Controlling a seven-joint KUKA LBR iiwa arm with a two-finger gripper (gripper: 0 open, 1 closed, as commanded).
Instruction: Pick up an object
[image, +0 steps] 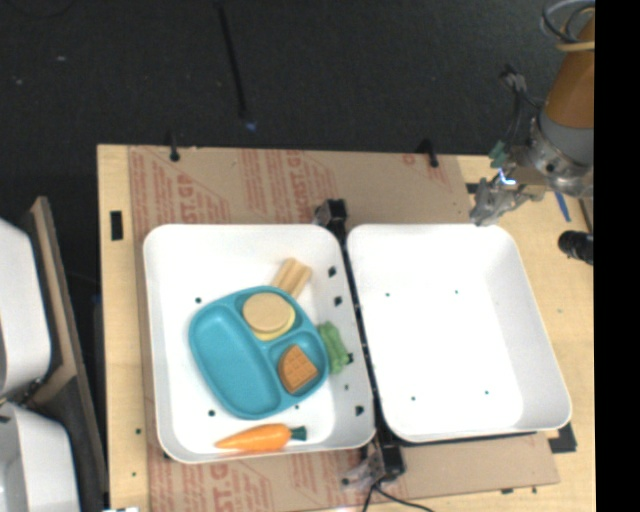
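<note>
Left bin (165, 300) holding a blue divided tray (235, 365), tilted, with a round tan biscuit (269, 313) and a brown waffle-like piece (298, 369) in its compartments. Tan wooden block (292, 275) just beyond the tray's far edge, green piece (333, 347) at its right side, orange carrot (258, 437) lying near the bin's front wall. Right bin (450, 330) alongside. Gripper (490, 207) above the right bin's far right corner, well apart from every object; open or closed, cannot tell.
</note>
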